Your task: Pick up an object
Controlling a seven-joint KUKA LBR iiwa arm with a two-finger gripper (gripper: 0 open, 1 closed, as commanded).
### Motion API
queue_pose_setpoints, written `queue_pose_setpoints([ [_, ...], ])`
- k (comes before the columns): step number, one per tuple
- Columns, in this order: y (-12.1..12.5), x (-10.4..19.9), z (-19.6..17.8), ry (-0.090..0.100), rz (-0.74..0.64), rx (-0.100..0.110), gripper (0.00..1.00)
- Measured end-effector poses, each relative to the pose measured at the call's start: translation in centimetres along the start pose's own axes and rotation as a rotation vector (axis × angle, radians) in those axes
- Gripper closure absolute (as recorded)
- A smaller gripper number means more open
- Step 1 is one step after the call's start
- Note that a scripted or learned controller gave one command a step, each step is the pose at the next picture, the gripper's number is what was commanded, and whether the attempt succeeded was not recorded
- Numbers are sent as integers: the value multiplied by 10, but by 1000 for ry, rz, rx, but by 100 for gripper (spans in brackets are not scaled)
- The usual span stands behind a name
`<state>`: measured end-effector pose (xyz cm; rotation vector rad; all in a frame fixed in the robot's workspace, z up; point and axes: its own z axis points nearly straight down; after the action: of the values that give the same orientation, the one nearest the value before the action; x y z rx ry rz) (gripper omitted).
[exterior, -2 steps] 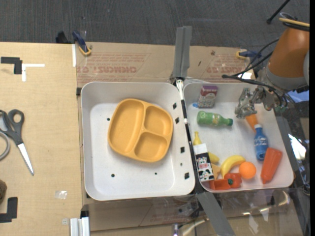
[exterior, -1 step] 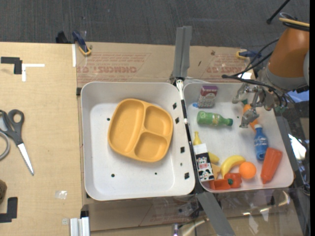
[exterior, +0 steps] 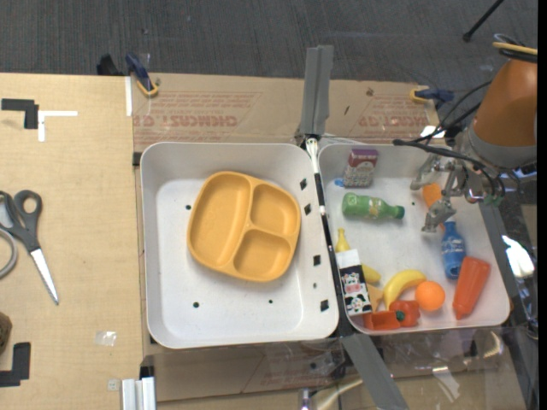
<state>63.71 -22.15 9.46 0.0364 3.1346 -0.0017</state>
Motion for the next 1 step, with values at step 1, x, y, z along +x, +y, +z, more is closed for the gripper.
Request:
queue_pose_setpoints([
  [1,0,-2,-11,-6,-2,3,100],
])
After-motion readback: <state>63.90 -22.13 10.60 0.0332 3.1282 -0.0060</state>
